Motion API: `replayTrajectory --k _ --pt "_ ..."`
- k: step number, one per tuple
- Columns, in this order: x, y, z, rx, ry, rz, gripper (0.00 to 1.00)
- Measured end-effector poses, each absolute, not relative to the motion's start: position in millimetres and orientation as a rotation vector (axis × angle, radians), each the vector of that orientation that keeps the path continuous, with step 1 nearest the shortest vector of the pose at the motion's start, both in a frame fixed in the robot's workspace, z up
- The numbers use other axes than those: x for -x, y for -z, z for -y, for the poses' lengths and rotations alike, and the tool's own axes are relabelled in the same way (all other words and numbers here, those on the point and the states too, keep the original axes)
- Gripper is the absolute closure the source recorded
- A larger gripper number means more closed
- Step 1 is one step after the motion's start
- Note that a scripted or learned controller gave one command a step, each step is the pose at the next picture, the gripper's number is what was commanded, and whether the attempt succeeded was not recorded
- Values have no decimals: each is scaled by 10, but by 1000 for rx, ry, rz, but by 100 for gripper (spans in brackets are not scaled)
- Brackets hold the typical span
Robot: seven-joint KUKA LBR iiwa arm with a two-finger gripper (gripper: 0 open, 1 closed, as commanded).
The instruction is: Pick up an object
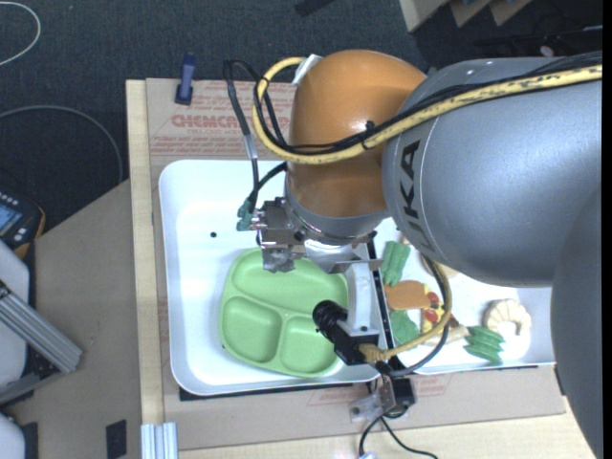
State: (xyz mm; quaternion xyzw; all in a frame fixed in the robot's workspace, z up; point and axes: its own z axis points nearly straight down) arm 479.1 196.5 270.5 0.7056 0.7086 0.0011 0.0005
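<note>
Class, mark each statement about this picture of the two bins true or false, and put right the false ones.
1. A green tray with compartments lies in the left-hand bin. True.
2. The arm reaches in from the picture's left. False: it comes in from the right.
3. A cream lump lies in the right-hand bin. True.
4. A blue thing lies inside the left-hand bin. False: it lies on the bench beyond that bin's far edge.
5. The tray is red. False: it is green.
</note>
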Motion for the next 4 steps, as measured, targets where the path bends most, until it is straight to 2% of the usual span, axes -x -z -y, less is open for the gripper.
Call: replayTrajectory --k 1,4 --pt "-4801 -3196 -1265 -2227 -6 -2210 100" --pt "-4806 -3470 -1317 -2217 -7 -2220 100"
